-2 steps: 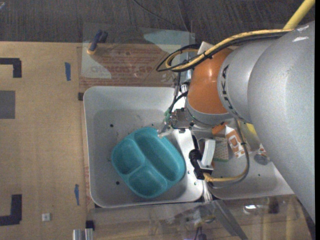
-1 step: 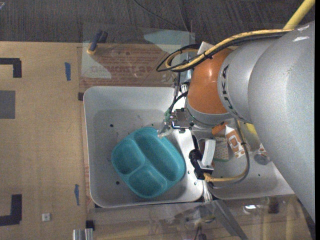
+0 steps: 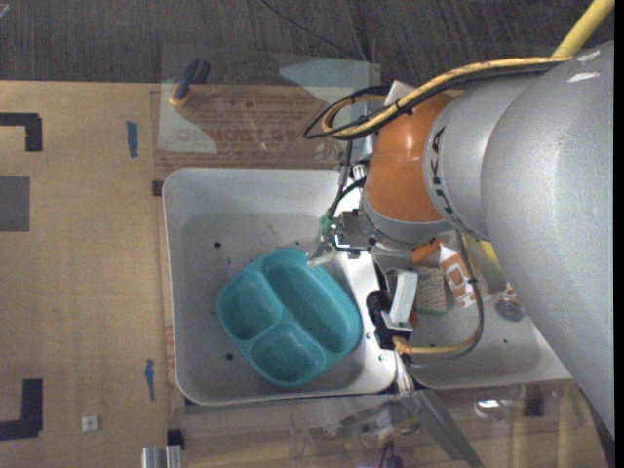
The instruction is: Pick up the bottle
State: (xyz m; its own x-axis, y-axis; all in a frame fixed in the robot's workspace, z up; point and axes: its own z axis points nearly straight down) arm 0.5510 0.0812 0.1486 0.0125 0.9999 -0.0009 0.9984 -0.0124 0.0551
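A white thing with orange markings (image 3: 454,281), which may be the bottle, lies in the right bin (image 3: 507,359), mostly hidden under the arm. The grey arm with its orange band (image 3: 405,169) reaches in from the right and covers most of that bin. My gripper (image 3: 333,239) hangs over the ridge between the two bins, just above the far right edge of a teal divided plate (image 3: 288,315). The wrist hides most of the gripper.
The teal plate takes up the near middle of the left bin (image 3: 195,222), whose far left floor is bare. A small round grey thing (image 3: 508,310) sits in the right bin. Yellow and black cables (image 3: 458,71) loop over the wrist.
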